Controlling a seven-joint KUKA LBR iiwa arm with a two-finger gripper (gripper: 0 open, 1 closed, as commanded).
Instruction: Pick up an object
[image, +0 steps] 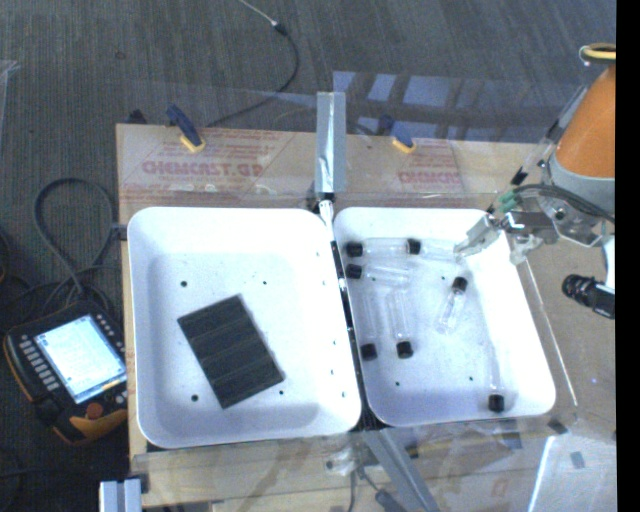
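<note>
Two white glossy plastic bins (150, 300), flat black ribbed matt pad (230, 350), clear plastic tubes w/ black caps (385, 270), pale wood bench (240, 170), grey metal gripper (480, 237).

floor (150, 50): dark grey carpet | black cable (280, 40) laid across it | teach pendant (70, 365) lit, left of bench (230, 165)

White bins (150, 260), black ribbed slab (230, 350), clear tubes (385, 270) with black caps, orange arm band (592, 130)
</note>
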